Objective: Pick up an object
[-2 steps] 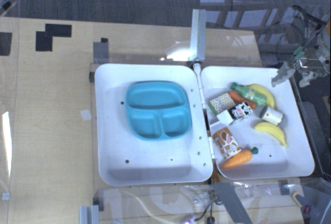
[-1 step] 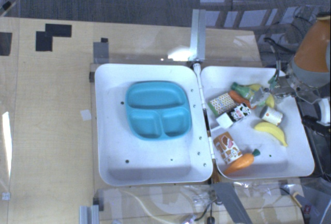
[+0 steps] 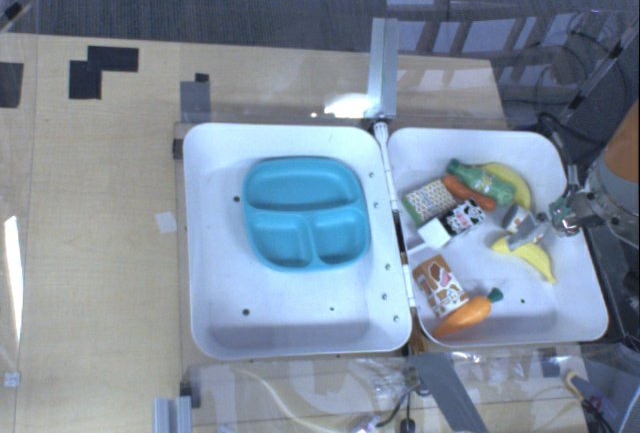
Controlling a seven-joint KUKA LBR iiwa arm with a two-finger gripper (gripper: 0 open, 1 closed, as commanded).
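The right bin (image 3: 590, 306) holds several small items. At the back lie a green bottle (image 3: 480, 179) and a yellow banana (image 3: 513, 183), with an orange sausage-shaped piece (image 3: 463, 189) in front of them. A patterned small box (image 3: 430, 198), a black-and-white cube (image 3: 463, 217) and a white block (image 3: 434, 234) sit near the middle. A printed can (image 3: 438, 285) and a carrot (image 3: 464, 312) lie at the front. My gripper (image 3: 519, 229) reaches in from the right, low over a second yellow banana-like piece (image 3: 538, 260). Its fingers stand apart, with nothing seen gripped between them.
The left bin (image 3: 215, 311) carries a blue divided tray (image 3: 305, 213). A metal post (image 3: 384, 61) stands behind the wall between the two bins. The arm's orange band (image 3: 622, 159) is at the right edge, above the right bin's rim.
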